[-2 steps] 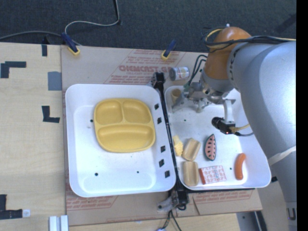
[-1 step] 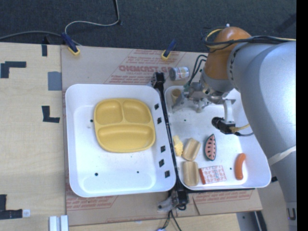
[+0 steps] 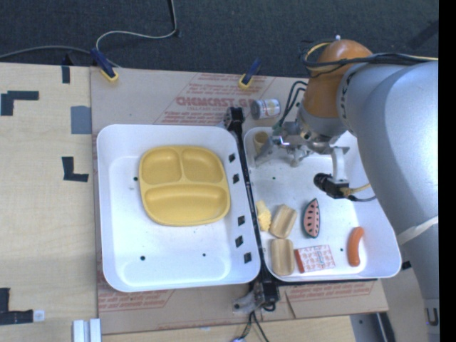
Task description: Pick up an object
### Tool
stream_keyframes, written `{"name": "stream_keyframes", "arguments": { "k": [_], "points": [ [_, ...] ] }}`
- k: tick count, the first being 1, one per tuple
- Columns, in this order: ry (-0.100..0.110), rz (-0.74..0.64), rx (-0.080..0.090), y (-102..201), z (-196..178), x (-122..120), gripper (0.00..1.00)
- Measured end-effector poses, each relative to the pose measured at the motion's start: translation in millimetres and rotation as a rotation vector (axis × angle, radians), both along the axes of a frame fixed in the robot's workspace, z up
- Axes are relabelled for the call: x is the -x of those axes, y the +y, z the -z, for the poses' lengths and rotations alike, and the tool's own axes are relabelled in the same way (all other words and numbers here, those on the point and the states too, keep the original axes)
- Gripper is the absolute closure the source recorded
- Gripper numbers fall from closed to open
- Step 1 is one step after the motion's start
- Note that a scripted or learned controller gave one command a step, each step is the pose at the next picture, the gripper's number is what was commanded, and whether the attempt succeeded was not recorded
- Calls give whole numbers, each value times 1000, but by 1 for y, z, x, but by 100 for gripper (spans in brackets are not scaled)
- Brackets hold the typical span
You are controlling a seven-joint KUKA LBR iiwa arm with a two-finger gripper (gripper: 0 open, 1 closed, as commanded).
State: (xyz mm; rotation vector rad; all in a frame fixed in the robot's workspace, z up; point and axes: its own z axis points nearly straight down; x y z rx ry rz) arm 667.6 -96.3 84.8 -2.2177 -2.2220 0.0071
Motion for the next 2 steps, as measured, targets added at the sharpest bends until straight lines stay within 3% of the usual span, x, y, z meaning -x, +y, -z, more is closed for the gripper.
{"name": "stream_keyframes", "arguments": {
  "k": [2],
  "points": [
    [0,1,1,1,0,0,0]
  ]
}}
